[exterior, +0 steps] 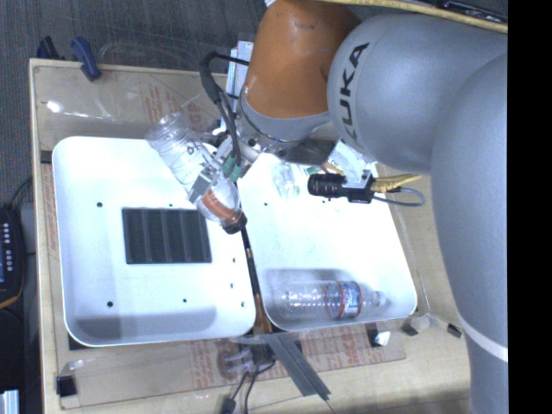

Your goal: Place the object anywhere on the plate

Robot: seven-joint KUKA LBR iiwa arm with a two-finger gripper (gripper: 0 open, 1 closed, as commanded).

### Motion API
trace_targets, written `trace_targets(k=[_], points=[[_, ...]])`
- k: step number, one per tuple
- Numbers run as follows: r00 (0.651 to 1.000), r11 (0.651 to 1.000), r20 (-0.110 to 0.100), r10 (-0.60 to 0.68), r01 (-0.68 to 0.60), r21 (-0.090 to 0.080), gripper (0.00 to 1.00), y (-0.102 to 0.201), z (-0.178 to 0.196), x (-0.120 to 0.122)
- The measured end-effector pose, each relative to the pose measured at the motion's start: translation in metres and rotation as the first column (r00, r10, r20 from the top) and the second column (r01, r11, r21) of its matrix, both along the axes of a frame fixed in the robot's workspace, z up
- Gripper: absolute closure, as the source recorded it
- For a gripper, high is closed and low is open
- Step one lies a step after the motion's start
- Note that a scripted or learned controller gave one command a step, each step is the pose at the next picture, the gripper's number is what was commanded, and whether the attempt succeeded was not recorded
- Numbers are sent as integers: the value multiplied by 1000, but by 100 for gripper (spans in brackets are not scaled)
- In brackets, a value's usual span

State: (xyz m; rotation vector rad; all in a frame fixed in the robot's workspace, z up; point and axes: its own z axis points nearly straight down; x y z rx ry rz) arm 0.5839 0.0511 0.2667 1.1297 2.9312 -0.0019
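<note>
A clear plastic bottle (183, 151) with a brownish end (221, 207) hangs tilted over the right edge of the left bin (78, 231). My gripper (219, 164) is shut on it around its middle, reaching in from the right under the orange wrist band. The plate (166, 235), a dark grey ribbed rectangle, lies flat in the middle of the left bin, below and left of the held bottle.
A second clear bottle (332, 298) with a red and blue label lies on its side at the front of the right bin (392, 240). A small clear item (285, 179) rests near that bin's back. A blue clamp (85, 57) sits at the bench's far left corner.
</note>
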Motion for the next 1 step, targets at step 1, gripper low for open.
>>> trace_targets(k=[1], points=[[999,999,-2,-33,33,-1,100,42,0,33]])
